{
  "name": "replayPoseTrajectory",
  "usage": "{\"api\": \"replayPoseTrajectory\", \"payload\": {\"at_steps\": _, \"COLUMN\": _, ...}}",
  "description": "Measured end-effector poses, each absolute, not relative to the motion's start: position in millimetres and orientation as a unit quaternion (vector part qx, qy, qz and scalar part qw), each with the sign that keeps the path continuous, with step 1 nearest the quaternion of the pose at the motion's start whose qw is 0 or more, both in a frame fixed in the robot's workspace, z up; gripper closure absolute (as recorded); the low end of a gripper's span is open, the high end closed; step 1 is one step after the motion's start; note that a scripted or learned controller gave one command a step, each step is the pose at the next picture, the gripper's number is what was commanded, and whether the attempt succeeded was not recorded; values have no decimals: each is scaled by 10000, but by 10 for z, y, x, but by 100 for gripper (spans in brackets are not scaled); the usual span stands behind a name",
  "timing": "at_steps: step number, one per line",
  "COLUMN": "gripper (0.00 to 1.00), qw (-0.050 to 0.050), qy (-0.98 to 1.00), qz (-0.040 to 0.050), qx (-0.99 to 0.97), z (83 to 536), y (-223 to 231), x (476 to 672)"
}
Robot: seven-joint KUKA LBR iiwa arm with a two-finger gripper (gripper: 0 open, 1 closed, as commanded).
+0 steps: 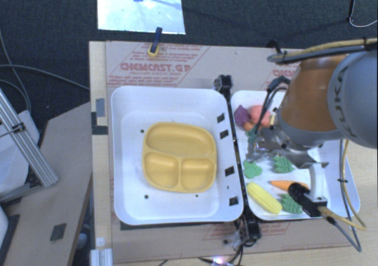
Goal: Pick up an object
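From here I lose most of the right bin (239, 100) under the arm (331, 99); its far right corner and right wall are covered. The arm itself runs off the right edge. The gripper (258, 148) is a dark tangle and I can't read its state. A pink-orange item (260, 114) is partly masked by a cable, and I can't name it. The carrot (283, 185) disappears under a black fitting (307, 198).

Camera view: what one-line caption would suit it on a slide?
Robot arm lowers its tool over toy foods in the right bin; a yellow divided tray sits in the left bin.
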State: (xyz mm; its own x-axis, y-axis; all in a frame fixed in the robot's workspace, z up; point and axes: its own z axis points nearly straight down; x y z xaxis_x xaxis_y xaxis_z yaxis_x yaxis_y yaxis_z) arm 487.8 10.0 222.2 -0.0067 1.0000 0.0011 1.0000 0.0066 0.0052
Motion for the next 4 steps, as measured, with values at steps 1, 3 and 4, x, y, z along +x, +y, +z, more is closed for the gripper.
{"api": "replayPoseTrajectory", "payload": {"at_steps": 1, "gripper": 100, "qw": -2, "qy": 7101, "qz": 7, "qx": 7041, "z": 1823, "y": 590, "x": 5161}}
{"api": "replayPoseTrajectory", "payload": {"at_steps": 3, "gripper": 100, "qw": -24, "qy": 7100, "qz": -4, "qx": 7042, "z": 1838, "y": 333, "x": 4836}}
{"api": "replayPoseTrajectory", "payload": {"at_steps": 4, "gripper": 100, "qw": 11, "qy": 7095, "qz": 16, "qx": 7047, "z": 1948, "y": 299, "x": 4878}}
